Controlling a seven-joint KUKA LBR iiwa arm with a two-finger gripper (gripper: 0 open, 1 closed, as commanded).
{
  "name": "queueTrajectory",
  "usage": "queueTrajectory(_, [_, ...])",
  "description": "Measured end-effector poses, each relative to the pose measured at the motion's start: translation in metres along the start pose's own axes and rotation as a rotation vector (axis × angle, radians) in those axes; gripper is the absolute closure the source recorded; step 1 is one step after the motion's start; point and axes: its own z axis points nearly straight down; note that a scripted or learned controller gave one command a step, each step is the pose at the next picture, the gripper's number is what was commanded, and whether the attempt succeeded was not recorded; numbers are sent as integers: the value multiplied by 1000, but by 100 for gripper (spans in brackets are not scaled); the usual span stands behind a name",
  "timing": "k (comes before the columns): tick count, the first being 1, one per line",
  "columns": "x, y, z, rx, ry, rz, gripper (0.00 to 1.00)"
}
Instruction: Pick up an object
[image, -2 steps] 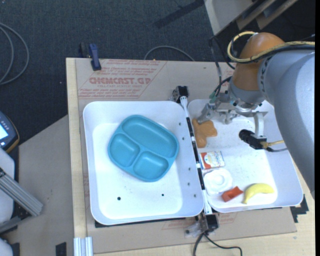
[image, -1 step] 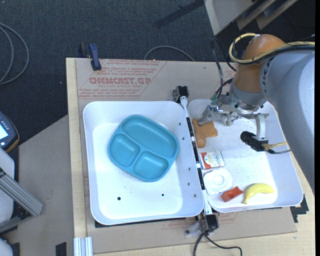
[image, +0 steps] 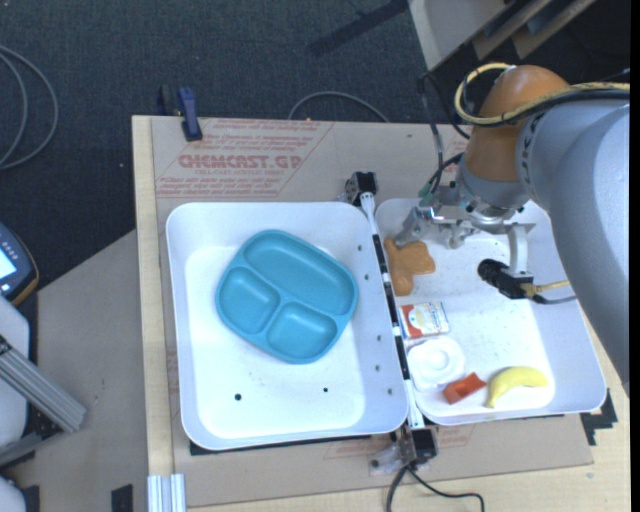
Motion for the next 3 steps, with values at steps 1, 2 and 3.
queueTrajectory(1, [-3,0,0,0,-1,1,0])
queueTrajectory(2, [-3,0,0,1,-1,0,0])
queueTrajectory(3, [-1,-10,0,4,1,2,0])
